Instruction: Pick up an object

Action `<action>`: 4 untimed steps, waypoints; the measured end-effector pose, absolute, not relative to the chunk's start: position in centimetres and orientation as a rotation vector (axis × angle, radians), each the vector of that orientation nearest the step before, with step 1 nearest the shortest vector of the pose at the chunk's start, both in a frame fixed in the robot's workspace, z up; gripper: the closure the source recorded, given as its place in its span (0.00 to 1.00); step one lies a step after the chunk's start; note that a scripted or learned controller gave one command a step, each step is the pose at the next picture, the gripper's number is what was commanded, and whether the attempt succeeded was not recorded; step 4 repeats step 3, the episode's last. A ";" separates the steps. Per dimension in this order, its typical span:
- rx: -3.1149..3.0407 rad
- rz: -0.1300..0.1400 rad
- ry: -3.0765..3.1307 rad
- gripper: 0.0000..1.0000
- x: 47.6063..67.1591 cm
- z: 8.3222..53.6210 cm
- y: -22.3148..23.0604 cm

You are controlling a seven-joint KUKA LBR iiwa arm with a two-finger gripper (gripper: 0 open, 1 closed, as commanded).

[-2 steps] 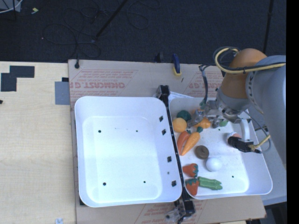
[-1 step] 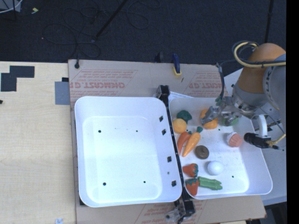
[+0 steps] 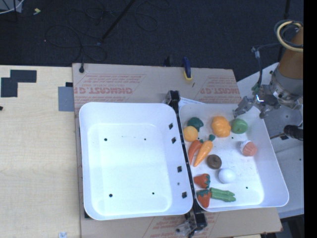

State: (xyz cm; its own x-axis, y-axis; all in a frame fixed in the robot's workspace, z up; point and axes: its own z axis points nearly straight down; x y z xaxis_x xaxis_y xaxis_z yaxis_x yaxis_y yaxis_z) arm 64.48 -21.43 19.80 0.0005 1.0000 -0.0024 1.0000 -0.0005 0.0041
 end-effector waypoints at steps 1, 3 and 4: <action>2.221 -0.005 2.233 0.00 64.2 8.1 -14.3; 2.213 0.006 2.228 1.00 64.5 19.3 -7.0; 2.213 0.006 2.228 1.00 64.5 19.3 -7.0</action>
